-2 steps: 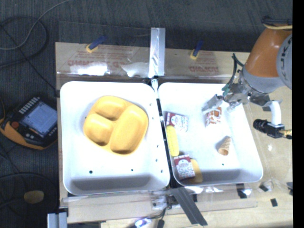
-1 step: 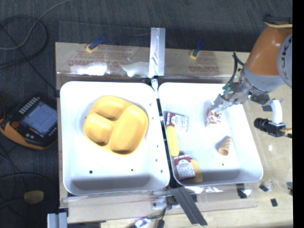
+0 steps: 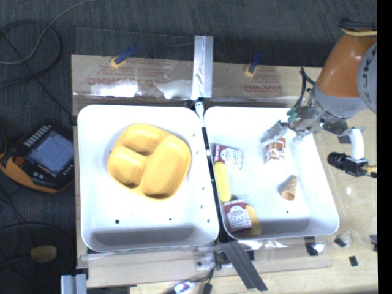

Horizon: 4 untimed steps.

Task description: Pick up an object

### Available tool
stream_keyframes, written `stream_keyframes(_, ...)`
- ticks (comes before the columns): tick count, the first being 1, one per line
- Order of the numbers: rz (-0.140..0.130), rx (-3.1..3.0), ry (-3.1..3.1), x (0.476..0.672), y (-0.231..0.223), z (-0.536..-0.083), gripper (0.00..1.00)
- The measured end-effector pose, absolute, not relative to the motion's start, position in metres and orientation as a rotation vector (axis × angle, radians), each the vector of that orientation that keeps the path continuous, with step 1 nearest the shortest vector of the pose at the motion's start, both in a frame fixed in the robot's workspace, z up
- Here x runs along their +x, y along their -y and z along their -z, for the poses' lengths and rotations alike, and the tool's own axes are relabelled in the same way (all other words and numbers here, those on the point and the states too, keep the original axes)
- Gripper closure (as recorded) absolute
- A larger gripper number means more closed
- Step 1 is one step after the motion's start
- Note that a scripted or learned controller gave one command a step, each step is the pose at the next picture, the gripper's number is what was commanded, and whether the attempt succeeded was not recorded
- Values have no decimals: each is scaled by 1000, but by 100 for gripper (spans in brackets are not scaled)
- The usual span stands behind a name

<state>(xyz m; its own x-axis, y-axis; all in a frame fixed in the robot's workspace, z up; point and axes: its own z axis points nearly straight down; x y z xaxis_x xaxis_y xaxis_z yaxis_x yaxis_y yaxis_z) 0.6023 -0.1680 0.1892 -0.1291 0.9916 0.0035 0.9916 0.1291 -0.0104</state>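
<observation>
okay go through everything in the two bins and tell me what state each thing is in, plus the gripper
Yellow bread-shaped toy: lying in left bin.
Small red-and-white packet: right bin, beside the gripper.
Cone: on its side.
Corn cob: lying along the divider.
Two red packets: lying flat.

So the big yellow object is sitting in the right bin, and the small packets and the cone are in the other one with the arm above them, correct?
Not quite. The camera view shows the big yellow object in the left bin, not the right. The rest stands: the small packets and the cone lie in the other bin, with the arm above its far right corner.
</observation>
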Motion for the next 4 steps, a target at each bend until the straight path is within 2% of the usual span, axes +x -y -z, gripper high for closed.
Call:
stream_keyframes(1, -3, -1990, 2425, 616, 186, -107, 0)
stream_keyframes(2, -5, -1986, 2421, 616, 185, -112, 100)
stream_keyframes(3, -8, -2124, 2310, 669, 98, -188, 100)
stream_keyframes(4, -10, -2214, 2220, 668, 86, -180, 100)
